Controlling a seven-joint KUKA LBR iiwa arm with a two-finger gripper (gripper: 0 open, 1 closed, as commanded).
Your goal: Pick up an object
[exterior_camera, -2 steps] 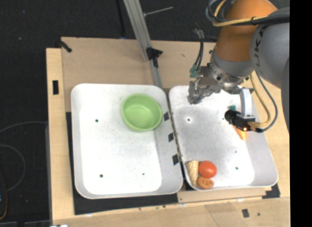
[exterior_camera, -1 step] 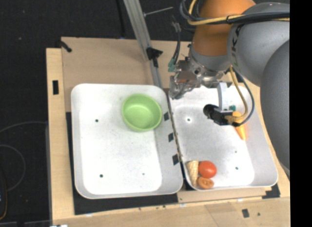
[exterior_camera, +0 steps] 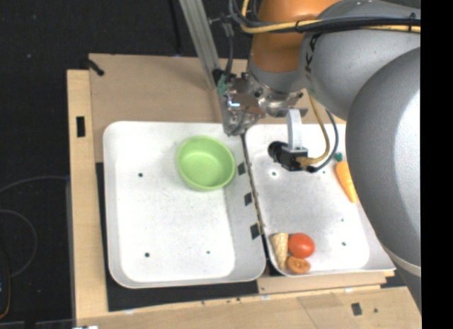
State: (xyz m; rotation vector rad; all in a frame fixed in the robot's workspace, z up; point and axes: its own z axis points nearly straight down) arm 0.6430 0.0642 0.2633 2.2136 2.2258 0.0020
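Red and tan crowded into the near corner of the right bin (exterior_camera: 320, 204): a tomato (exterior_camera: 301, 244), touching a pale cone-shaped piece (exterior_camera: 281, 245) on its left, with a small orange lump (exterior_camera: 298, 266) just in front. Farther back, seen along that bin's right side, an orange carrot (exterior_camera: 345, 180), partly hidden by the grey arm (exterior_camera: 375, 101); set upright in the far half of the left bin (exterior_camera: 170, 232), a light green bowl (exterior_camera: 205, 164). Farthest, hung over the far end of the rims where the bins meet, the gripper (exterior_camera: 236, 118), open or closed not to be told, nothing seen held.
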